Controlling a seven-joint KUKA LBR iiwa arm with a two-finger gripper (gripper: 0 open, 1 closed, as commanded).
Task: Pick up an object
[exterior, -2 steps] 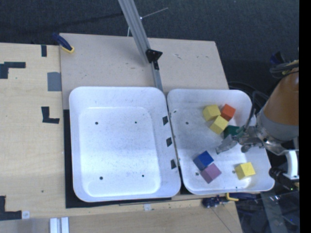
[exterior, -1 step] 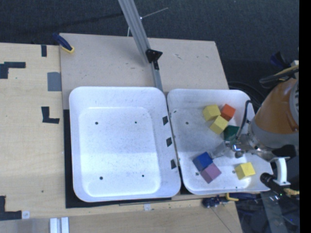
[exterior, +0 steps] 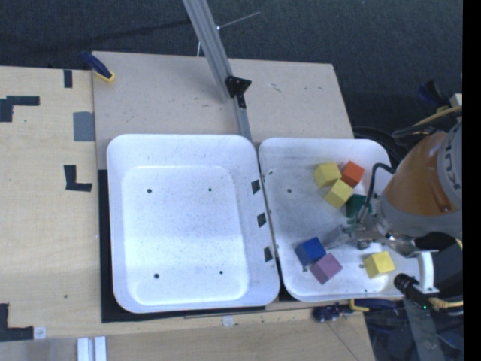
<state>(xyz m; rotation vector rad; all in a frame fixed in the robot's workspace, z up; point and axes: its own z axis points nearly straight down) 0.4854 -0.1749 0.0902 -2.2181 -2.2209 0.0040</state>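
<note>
My gripper (exterior: pixel 347 236) hangs low over the right bin (exterior: pixel 291 171), reaching in from the right under the arm's orange band (exterior: pixel 418 188). Just left of it and below lie a blue cube (exterior: pixel 309 250) and a purple cube (exterior: pixel 326 268), side by side. A yellow cube (exterior: pixel 378 263) sits to its lower right. Above it a dark green block (exterior: pixel 355 204) is partly hidden by the wrist. Farther up are two yellow cubes (exterior: pixel 326 174) (exterior: pixel 338 193) and an orange cube (exterior: pixel 352 174). Nothing is seen held.
The left bin (exterior: pixel 120 201) stands beside the right one, their rims touching at the middle. A grey metal pole (exterior: pixel 214 43) slants down from the top to the bins' junction. The wooden bench (exterior: pixel 45 201) extends to the left.
</note>
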